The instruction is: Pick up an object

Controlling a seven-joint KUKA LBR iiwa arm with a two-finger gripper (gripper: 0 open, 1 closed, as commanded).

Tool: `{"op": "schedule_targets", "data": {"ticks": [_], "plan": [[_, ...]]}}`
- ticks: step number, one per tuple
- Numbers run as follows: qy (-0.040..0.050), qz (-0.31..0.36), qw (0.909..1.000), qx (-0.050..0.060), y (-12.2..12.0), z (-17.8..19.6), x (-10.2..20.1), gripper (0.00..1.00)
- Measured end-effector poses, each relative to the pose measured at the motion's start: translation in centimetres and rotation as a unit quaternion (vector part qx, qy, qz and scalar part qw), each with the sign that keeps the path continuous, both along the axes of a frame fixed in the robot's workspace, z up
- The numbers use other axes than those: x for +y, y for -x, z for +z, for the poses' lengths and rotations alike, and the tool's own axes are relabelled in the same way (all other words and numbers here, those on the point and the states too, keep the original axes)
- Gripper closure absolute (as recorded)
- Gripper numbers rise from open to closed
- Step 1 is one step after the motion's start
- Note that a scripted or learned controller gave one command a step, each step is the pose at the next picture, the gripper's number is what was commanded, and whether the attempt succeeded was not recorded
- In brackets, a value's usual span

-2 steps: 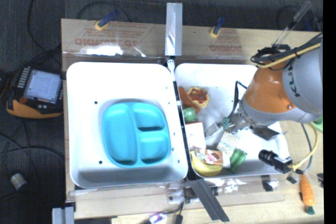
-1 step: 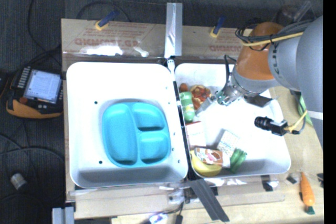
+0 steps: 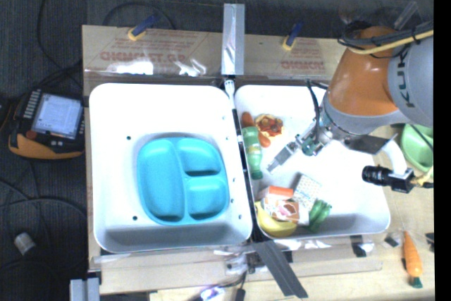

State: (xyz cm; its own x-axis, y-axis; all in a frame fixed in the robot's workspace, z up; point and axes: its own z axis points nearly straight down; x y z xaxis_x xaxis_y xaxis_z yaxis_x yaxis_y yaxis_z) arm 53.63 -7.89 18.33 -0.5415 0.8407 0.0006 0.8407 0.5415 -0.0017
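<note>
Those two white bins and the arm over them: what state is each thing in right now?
Left bin: holds a blue divided tray, lying flat, right way up.
Right bin: holds a pile of small items along its left side.
Green bottle: lying on its side against the bin's left wall.
Banana: lying at the bin's near edge.
Gripper: hanging over the right bin, near the green bottle, holding nothing that I can see.

Bright, even overhead light; soft focus, mild glare.
</note>
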Motion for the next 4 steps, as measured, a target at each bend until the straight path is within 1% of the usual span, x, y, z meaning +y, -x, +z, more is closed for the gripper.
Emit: {"op": "schedule_targets", "data": {"ticks": [1, 2, 3, 4], "plan": [[0.0003, 0.094, 0.9956, -0.001, 0.2, 10.3, -0.2, 0.00], [0.0005, 0.065, 0.9979, 0.000, -3.5, 0.0, -1.2, 0.00], [0.0017, 0.028, 0.9996, -0.006, -5.1, -9.4, -6.5, 0.00], [0.0017, 0.028, 0.9996, -0.006, -5.1, -9.4, -6.5, 0.00]]}}
